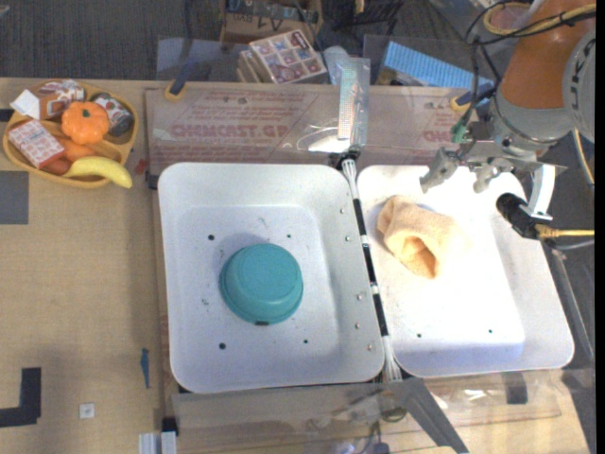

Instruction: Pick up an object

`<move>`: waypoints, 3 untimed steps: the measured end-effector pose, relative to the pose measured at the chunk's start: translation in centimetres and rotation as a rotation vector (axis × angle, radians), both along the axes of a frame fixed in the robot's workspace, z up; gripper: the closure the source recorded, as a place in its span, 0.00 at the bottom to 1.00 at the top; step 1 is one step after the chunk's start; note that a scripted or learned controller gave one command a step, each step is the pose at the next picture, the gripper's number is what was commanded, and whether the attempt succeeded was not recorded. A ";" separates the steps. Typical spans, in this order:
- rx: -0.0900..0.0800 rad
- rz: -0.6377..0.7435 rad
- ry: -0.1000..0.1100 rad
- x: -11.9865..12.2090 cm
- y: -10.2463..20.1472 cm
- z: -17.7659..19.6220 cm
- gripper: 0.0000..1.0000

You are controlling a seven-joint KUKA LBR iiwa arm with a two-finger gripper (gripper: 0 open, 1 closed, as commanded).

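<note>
Grey KUKA arm w/ orange band (546, 50) enters from upper right of camera view, wrist angled down and to the left. Two-finger gripper (465, 173) hangs at the wrist's lower end, above the far right part of the bench. Its fingers (437, 172) are spread apart, w/ nothing between them. Cables loop around the upper arm.

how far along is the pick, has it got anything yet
Done: nothing looks picked yet. The teal bowl sits upside down in the left bin, and the crumpled tan cloth lies in the right bin.
In hand: the gripper hangs over the right bin's far edge, apart from the cloth, with nothing between its fingers.
Left: descend, grasp, lift.
</note>
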State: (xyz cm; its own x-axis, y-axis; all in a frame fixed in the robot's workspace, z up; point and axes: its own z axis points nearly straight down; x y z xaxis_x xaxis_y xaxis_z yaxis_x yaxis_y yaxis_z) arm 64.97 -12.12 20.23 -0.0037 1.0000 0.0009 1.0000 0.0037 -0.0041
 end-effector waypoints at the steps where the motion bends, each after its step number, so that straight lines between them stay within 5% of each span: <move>1: -0.002 -0.002 -0.013 -2.0 -0.7 -10.5 0.00; 2: -0.004 0.173 -0.027 -6.8 0.5 -10.8 0.00; 3: -0.005 0.299 -0.028 -9.0 0.5 -10.8 0.00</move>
State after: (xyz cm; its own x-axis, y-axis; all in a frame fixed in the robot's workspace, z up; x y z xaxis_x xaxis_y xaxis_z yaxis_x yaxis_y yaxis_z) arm 55.98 -11.60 9.38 -0.2981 0.9545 -0.0078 0.9542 0.2982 0.0226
